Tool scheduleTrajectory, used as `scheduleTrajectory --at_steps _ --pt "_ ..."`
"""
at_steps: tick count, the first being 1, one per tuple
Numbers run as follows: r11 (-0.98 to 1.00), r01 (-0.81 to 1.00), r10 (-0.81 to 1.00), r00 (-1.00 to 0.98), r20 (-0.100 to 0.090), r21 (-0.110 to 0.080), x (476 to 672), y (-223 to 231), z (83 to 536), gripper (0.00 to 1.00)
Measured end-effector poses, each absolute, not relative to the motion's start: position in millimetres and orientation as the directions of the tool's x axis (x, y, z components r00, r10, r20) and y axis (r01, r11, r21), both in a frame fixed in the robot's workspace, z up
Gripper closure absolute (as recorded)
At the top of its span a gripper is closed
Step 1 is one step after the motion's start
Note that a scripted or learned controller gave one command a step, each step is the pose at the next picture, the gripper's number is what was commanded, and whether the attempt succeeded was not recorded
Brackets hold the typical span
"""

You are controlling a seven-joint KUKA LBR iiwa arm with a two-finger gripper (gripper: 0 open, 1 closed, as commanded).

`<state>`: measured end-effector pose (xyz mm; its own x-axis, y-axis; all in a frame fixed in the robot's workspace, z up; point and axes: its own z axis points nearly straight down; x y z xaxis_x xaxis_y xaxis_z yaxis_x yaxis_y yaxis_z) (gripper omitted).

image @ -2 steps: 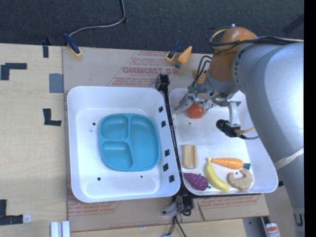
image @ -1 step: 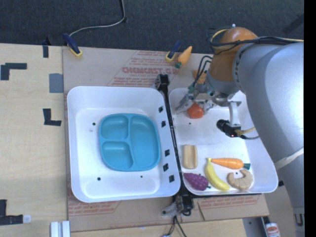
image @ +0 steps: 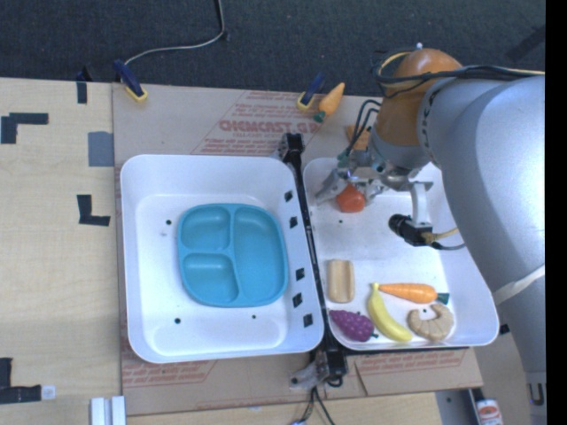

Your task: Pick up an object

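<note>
1. Where the right bin [image: 468,277] comes nearest the camera, toy food lies in a cluster on its white floor. It holds a purple bunch of grapes [image: 353,325], a yellow banana [image: 387,315] just beside it, and a brown pretzel-like piece [image: 431,322] by the banana's right end.
2. Just behind these, an orange carrot [image: 407,291] lies crosswise beyond the banana. A tan bread roll [image: 341,281] lies near the bin's left wall.
3. About level with the roll, a blue divided plate [image: 233,253] lies flat in the middle of the left bin [image: 133,237].
4. Farther back in the right bin sits a red-orange round toy [image: 351,199], near the far left corner and well apart from the cluster.
5. The gripper [image: 352,187] hangs directly over that toy with its fingers spread apart. One grey finger [image: 330,187] slants down just left of the toy. The toy sits at the gap between the tips, and nothing shows it clamped.
6. Behind the gripper rises the arm's orange band [image: 416,69], and the broad grey arm [image: 496,166] comes in from the right over the bin's far right side.
7. Farthest off, the cardboard sheet [image: 204,122] under both bins runs to its back edge. A blue-and-yellow clamp [image: 130,80] grips that edge at the left and another clamp [image: 312,96] at the middle. A thin cable [image: 213,7] trails across the dark floor beyond.
</note>
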<state>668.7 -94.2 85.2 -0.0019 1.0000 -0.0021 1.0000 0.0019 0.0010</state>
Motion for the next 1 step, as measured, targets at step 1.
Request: scheduleTrajectory --at_steps 1 --pt "0.002 1.0 1.0 -0.002 -0.002 0.001 668.6 -96.8 85.3 0.0"
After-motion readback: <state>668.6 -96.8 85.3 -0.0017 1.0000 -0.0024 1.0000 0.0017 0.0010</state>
